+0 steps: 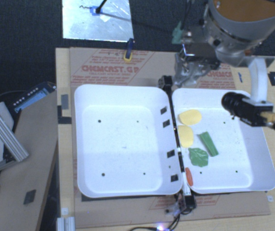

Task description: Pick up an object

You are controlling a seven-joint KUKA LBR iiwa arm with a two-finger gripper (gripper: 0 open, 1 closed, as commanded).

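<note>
Nearest us, a small orange piece [189, 177] hugs the right bin [253, 177] by its left wall, then leaf [198, 156], green bar [208, 144], two yellow pieces [189, 117] beyond. The gripper [191, 70] hangs past the far rim, grip impossible to judge. Open floor lies right.

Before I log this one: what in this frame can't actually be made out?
- Gripper: blurred above the bins' far edge in the camera view; finger state unreadable.
- Arm: cut off by the top edge.
- Orange piece: too small to identify, right bin.
- Green leaf-like piece: material unclear.
</note>
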